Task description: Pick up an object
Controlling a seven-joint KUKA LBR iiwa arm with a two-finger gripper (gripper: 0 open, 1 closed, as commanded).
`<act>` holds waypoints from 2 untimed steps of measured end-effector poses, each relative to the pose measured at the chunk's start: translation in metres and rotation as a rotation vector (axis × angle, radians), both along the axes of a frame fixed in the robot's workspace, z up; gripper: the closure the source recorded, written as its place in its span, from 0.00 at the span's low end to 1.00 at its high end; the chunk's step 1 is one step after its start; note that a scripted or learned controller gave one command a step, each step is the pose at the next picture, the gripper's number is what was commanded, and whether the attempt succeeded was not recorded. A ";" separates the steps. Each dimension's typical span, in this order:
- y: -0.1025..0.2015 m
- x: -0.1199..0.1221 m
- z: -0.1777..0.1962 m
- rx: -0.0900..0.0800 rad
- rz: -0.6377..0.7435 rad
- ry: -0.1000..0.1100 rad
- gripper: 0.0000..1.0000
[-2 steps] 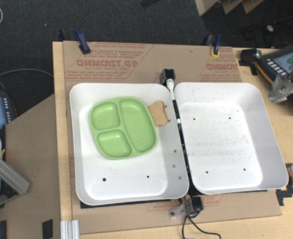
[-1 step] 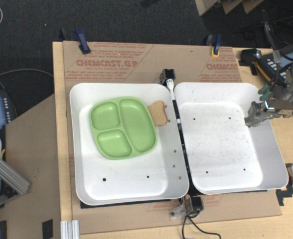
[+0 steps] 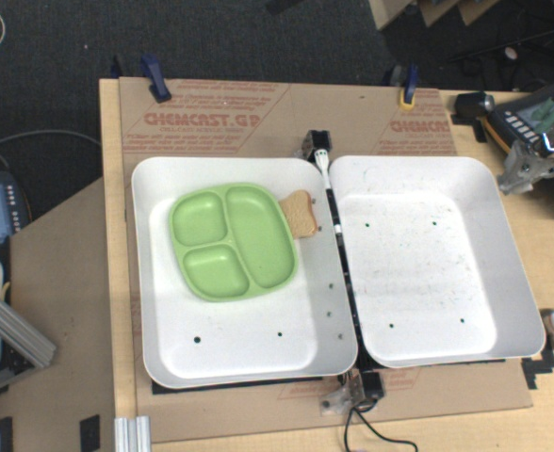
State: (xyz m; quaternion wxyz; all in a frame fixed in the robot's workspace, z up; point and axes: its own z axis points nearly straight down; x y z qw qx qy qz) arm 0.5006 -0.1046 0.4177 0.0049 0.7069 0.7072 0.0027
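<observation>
Parked at the right edge of the view, the tool (image 3: 531, 156) shows as a cluster of grey metal and dark parts beyond the upper right corner of the right bin (image 3: 503, 332), above the table (image 3: 211, 116) and not over either bin. Its end is small and cluttered, so I cannot tell how far open it is, and nothing can be seen in its grasp. Both things to pick lie in the left bin (image 3: 230, 351). A green divided plate (image 3: 233, 241) rests flat in the upper middle of that bin, with three compartments facing up. A small tan slab (image 3: 300, 214) lies just at the plate's upper right rim, touching or nearly touching it, between the plate and the wall shared with the right bin. The right bin's floor carries only fine dark specks. A blue clamp (image 3: 154, 77) grips the table's far edge at the left
</observation>
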 end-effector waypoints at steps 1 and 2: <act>0.046 -0.023 -0.068 0.005 0.004 0.019 1.00; 0.122 -0.003 -0.080 0.006 0.008 0.014 1.00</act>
